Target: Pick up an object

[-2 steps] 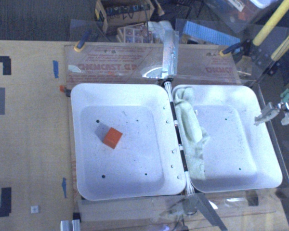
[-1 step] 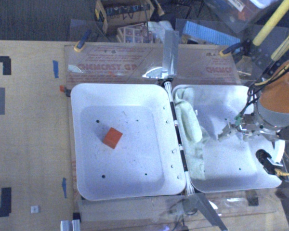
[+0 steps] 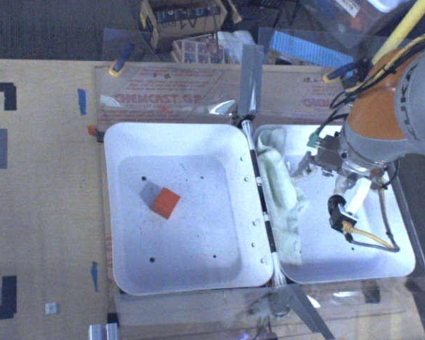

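As the grey KUKA arm with the orange band point(image 3: 382, 115) reaches in from the right edge of the frame, I see its two-finger gripper point(image 3: 306, 166) over the shallow white plastic bin at centre-right point(image 3: 382, 261), in that bin's upper half. From this angle I can't tell whether the gripper is spread or pressed together.

Just left of the gripper, a pale greenish-white soft cloth-like bundle point(image 3: 278, 190) lies along that bin's left wall, running from near the top approx. to the bottom. The gripper tip looks near it, but whether they touch I can't tell.

Other obj.: a small orange-red cube point(image 3: 166, 202) sits on the floor of the shallow white plastic bin at centre-left point(image 3: 127, 147). It is left of that bin's middle, turned corner-on to the camera and apart from every wall. A grey shadow patch sits at its upper left, and a few dark specks dot the floor around it. The cube is well apart from the gripper, w/ the two bins' touching rims between them.

Surroundings: the pale wooden bench top point(image 3: 42, 211) carries short blue tape strips point(image 3: 81, 101) and black L-shaped marks point(image 3: 3, 94) at the left edge of the frame. A clear plastic sheet w/ red lettering point(image 3: 170, 91) lies behind the bins, upper centre. A brown cardboard box point(image 3: 180, 9) stands at the top of the frame.
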Tool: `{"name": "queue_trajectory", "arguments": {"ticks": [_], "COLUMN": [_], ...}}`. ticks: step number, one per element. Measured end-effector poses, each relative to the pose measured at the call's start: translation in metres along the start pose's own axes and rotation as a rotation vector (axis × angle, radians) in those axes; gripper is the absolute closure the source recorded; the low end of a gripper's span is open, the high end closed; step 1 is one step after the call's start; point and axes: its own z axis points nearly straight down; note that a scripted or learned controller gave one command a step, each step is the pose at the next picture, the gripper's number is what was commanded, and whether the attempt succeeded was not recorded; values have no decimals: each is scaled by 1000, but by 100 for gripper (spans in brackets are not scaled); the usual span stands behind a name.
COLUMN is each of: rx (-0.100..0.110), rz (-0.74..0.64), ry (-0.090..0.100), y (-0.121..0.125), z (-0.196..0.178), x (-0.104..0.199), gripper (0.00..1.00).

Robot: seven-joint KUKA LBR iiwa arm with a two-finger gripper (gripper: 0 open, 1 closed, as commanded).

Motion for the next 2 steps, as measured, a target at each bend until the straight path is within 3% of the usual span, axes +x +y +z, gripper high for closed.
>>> {"name": "queue_trajectory", "arguments": {"ticks": [1, 2], "rx": [6, 0], "rz": [-165, -280], "ry": [0, 0], "y": [-78, -36], "z": [0, -74], "x": [83, 87], "gripper": [0, 0]}}
